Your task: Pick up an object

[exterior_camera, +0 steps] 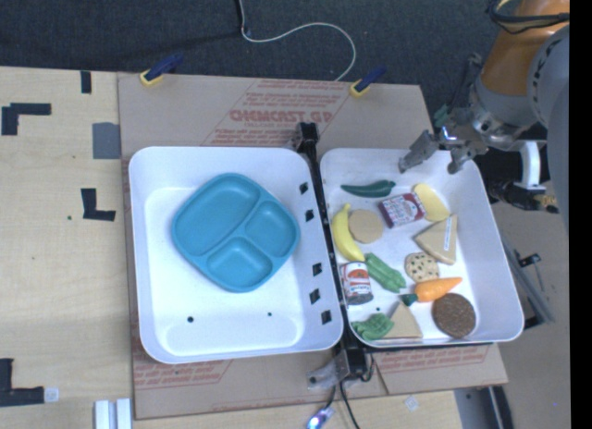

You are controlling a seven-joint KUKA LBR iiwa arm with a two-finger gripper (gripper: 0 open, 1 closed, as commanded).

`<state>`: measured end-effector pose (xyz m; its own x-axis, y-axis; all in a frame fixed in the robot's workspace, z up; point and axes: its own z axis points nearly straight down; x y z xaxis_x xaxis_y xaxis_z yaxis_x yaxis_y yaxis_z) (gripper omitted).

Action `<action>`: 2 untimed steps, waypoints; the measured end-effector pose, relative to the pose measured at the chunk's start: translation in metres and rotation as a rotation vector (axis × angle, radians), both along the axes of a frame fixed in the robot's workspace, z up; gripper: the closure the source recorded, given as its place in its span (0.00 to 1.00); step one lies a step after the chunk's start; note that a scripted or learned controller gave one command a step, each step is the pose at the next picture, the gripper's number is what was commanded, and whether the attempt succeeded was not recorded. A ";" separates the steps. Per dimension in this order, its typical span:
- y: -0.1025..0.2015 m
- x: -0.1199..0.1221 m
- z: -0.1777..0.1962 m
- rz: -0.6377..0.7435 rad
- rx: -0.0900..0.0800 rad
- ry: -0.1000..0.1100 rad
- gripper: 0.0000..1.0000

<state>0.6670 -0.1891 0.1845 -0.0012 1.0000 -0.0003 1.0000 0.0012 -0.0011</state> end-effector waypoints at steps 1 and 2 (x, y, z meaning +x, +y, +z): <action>0.058 -0.030 -0.035 0.003 0.002 0.005 0.00; 0.120 -0.083 0.002 0.004 0.002 0.002 0.00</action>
